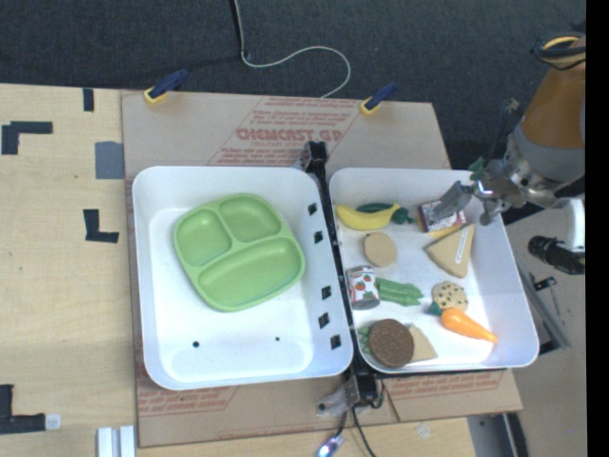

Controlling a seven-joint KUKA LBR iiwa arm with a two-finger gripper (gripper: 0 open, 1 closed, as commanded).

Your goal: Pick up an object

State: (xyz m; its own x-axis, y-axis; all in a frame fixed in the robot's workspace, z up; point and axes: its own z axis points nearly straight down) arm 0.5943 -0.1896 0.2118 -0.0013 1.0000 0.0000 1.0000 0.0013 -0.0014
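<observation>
Camera view: banana (pixel 366 217) lengthwise left-right, stem right.

A green divided plate (pixel 240 250) lies in the left white bin (pixel 157 350). Blue-yellow clamps (pixel 166 85) hold the cardboard sheet (pixel 276 131). A white cable (pixel 285 60) lies behind.

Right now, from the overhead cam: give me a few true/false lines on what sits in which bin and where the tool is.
1. The green three-compartment plastic plate lies in the left white bin. True.
2. The yellow toy banana lies on the green plate. False: it lies in the right white bin, near the divider.
3. The orange toy carrot is in the right bin, near its front right corner. True.
4. The tool hangs over the left bin. False: it is over the right bin's far right part, by a small red-and-white packet.
</observation>
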